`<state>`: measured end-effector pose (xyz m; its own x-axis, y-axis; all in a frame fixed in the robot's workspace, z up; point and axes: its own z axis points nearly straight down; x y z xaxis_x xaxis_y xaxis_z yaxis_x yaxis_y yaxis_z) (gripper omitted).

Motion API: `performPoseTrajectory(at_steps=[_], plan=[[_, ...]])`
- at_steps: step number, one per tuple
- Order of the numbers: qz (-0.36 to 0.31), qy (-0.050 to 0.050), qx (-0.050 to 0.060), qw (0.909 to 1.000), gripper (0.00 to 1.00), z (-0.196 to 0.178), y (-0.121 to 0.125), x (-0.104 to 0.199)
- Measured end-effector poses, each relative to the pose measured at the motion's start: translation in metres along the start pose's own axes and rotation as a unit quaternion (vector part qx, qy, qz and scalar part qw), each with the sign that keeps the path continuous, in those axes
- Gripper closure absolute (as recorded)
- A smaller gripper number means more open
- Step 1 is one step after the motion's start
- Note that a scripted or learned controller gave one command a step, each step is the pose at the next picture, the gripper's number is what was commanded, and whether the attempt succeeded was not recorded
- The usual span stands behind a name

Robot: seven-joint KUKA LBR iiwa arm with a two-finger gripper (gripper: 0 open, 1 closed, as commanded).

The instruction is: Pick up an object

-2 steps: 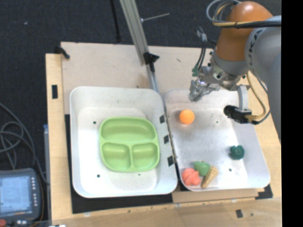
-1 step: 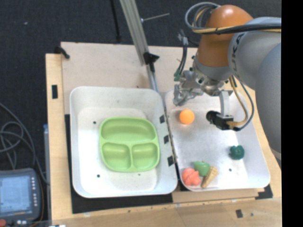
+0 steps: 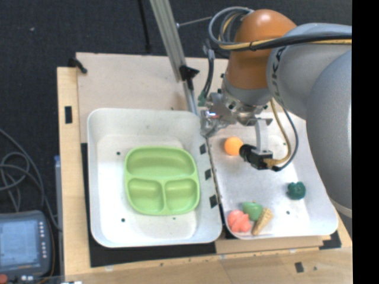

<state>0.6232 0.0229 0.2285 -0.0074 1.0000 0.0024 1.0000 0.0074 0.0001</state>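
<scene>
Currently, the orange ball (image 3: 233, 145) lies in the right bin (image 3: 308, 158), near its upper left area and just beside the divider between the two bins. The pincer (image 3: 208, 120) sits just above and left of the ball, over that divider; its degree of opening cannot be determined. The arm (image 3: 320, 93) enters from the right, orange band uppermost, wrist angled down. Open floor separates the ball from the green object (image 3: 296, 189) and the cluster at the bin's lower edge: pink object (image 3: 238, 220), green piece (image 3: 253, 209), cone (image 3: 263, 220). The left bin (image 3: 106, 158) holds a green divided tray (image 3: 161, 180).
</scene>
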Motion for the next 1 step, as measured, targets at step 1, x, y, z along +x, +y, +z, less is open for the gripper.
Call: performPoseTrajectory(at_steps=[1], plan=[[-0.001, 0.0, -0.001, 1.0, 1.0, -0.0165, -0.0017, 0.0542]])
